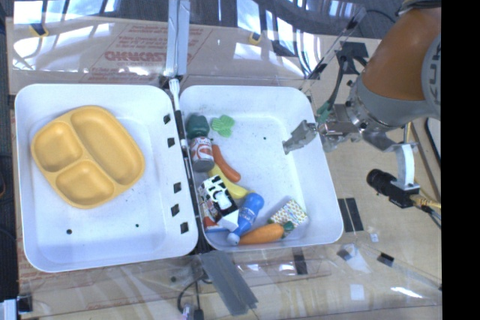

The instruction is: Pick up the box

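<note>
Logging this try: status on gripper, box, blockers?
Gripper over right bin, upper right part, holding nothing. Box flat near bin's lower right corner, untouched. Carrot and blue bottle crowd its left side.

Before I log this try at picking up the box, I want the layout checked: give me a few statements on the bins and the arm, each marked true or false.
1. The yellow divided plate lies in the left bin. True.
2. The gripper holds the small patterned box. False: the box lies near the front of the right bin, apart from the gripper, which is over the bin's right side.
3. An orange carrot lies beside the box. True.
4. The can stands on the plate. False: it is in the right bin, by the left wall.
5. The green piece lies in the left bin. False: it lies in the right bin.
</note>
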Robot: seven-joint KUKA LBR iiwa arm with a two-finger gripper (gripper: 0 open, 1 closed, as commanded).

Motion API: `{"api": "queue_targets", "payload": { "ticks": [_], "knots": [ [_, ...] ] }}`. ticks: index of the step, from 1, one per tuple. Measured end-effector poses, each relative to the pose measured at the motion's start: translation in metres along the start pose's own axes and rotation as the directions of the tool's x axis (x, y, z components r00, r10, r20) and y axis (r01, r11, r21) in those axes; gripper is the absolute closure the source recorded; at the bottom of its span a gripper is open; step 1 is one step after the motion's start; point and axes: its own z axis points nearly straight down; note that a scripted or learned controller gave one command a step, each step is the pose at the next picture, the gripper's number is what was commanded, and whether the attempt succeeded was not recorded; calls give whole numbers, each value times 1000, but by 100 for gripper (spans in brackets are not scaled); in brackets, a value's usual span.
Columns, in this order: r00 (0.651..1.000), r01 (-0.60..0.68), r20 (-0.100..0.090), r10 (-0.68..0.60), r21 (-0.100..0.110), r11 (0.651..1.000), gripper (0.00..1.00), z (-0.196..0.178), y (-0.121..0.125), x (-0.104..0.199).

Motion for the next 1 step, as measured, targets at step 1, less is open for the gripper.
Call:
{"api": "queue_targets", "payload": {
  "ticks": [1],
  "knots": [
    [964,-265,-1,265,1,964,0,152,-44,43]
  ]
}}
